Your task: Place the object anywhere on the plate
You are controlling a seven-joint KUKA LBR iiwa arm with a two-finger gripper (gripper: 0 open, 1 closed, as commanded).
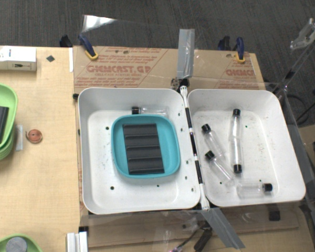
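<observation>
Two shallow white bins sit side by side: the left bin (pixel 84 156) holds a teal square plastic plate (pixel 118 140) with a black ribbed insert (pixel 143 148), and the right bin (pixel 283 140) holds clear plastic tubes with black caps (pixel 235 140) lying scattered and mostly apart. One more capped tube (pixel 147 111) lies just beside the plate's far edge, not on it. I judge the pick has not begun. The next move calls for closing on one tube across its narrow body (slippery, likely to roll). The jaws' state cannot be told.
</observation>
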